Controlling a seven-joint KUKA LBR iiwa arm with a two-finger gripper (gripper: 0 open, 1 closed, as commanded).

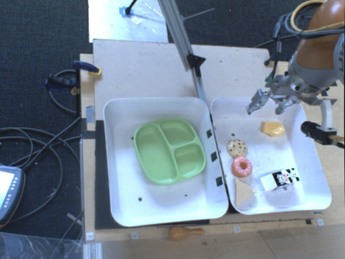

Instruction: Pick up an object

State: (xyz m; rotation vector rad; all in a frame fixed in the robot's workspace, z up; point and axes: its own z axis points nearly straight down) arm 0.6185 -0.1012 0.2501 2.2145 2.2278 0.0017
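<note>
Above the far corner of the right-hand shallow white plastic bin [310, 161] hangs the hand [268, 103] of the grey arm, its two metal fingers spread apart with nothing between them. It hovers clear of the bin floor, which suits a start from height: any of the pieces below can be reached by a straight descent.

All the candidates lie loose in that bin. A small yellow-orange lump of toy food [273, 128] sits nearest the hand, just below it in the view. A round speckled tan cookie [236, 147] and a pink-iced ring doughnut [242, 167] lie toward the middle, close together. A pale wedge of toy sandwich [243, 192] and a little white carton with black patches [280, 179] rest near the front rim.

The left white bin [121, 198] holds a light green three-compartment plate [170, 150], probably the drop-off. A tan wooden piece [186, 232] lies on the counter [145, 69] in front.
</note>
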